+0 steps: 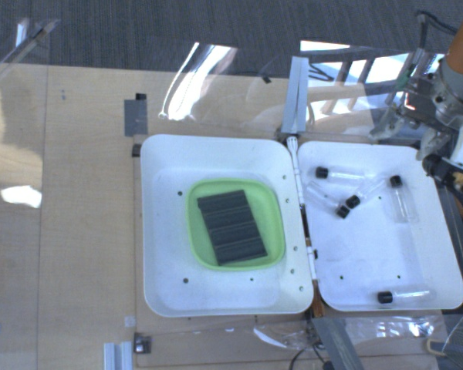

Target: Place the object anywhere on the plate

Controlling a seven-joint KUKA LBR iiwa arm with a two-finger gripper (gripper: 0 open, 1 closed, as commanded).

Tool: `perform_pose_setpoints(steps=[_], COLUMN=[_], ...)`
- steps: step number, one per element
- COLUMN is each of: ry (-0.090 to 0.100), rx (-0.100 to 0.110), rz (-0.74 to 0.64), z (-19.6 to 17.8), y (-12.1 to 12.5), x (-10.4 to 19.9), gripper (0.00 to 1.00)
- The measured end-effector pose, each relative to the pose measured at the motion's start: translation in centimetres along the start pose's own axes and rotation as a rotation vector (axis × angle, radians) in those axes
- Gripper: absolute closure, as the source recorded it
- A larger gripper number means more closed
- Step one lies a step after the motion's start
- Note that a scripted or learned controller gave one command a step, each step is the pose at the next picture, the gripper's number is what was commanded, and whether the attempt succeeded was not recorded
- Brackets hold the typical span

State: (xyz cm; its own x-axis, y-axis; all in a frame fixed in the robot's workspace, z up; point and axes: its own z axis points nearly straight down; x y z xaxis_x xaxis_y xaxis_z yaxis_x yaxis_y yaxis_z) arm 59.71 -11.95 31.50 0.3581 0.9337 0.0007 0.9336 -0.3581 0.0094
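Two white bins sit side by side on a wooden bench (62, 206). The left bin (162, 272) holds a green plate (276, 223), roughly centred in it. A dark grey ribbed block (231, 227) lies flat on the plate, its long side tilted a little off the frame's vertical. It is fully inside the plate rim, with green showing on all sides. Nothing else is in the left bin besides the plate and block.

The right bin (370, 260) holds several clear vials with black caps:
- One vial (341, 175) lies in the upper left of that bin, cap toward the left.
- Two caps (348, 206) sit close together near the bin's upper middle. Their clear bodies run off up-left and up-right, and it is hard to say whether they touch.
- One vial (401, 201) lies toward the bin's upper right, cap at its upper end.
- One vial (405, 293) lies along the bottom edge, cap to the left, well apart from the others.

The arm (459, 68) comes in at the upper right of the frame, orange band at the frame edge. The gripper (436, 133) is at the upper right corner of the right bin, over or just outside its rim. It is well apart from the plate and block. I cannot tell whether it is spread or closed, and nothing is seen in its grasp.

A grey metal post (297, 99) stands at the top where the two bins meet. Bright glare patches lie on the bench above the bins.
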Motion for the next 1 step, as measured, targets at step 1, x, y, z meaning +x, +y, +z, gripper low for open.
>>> perform_pose_setpoints(steps=[1], ry=[0.0], rx=[-0.001], rz=[0.109], z=[-3.27], y=[4.86], x=[5.8], gripper=[0.0])
